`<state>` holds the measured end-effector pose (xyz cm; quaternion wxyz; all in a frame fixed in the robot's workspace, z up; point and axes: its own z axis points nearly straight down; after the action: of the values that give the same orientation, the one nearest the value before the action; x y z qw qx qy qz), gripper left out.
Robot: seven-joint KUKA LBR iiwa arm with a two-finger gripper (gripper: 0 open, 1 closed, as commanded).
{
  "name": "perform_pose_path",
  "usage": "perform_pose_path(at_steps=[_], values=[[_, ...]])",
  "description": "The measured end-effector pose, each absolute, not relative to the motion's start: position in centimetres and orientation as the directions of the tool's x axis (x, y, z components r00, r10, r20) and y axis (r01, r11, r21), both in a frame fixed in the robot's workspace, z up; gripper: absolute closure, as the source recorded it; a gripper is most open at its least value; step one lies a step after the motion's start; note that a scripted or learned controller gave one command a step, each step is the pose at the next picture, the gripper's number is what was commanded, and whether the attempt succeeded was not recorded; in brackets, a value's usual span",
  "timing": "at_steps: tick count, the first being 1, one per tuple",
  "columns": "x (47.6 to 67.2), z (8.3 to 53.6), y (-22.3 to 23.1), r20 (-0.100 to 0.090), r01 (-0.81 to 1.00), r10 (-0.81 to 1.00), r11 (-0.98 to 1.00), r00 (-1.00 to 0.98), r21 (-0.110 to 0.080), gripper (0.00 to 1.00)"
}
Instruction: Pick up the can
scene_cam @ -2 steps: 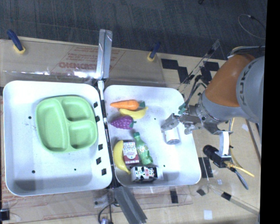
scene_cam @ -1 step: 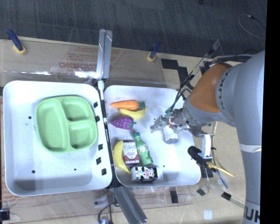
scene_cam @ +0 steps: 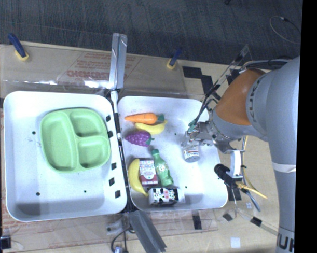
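- Though crowded along its left side, right bin (scene_cam: 208, 195) carries can (scene_cam: 192, 153) alone on bare floor toward the right.
- Left of can: carrot (scene_cam: 142, 117), grapes (scene_cam: 138, 139), green bottle (scene_cam: 161, 168), all well apart from it.
- Can appears upright, silver top facing camera; no long axis to line up with.
- Hand (scene_cam: 195, 132) sits just above can in view, touching or nearly so, wrist trailing off right.
- Finger opening: cannot tell; nothing seen gripped.
- Judged step: closing on can.

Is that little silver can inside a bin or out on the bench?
Inside: the can sits on the right bin's white floor, right beneath the gripper.
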<state>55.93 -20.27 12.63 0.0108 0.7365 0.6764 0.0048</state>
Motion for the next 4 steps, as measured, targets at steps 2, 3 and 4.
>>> perform_pose_path(at_steps=[2,3,4], values=[[57.3,11.0,-21.3,-0.016,0.997,0.998,-0.067,0.067,0.035,0.00],[57.4,12.2,-21.3,-0.017,0.997,0.998,-0.063,0.064,0.037,1.00],[57.5,12.2,-21.2,-0.016,0.998,0.998,-0.061,0.061,0.035,0.00]])
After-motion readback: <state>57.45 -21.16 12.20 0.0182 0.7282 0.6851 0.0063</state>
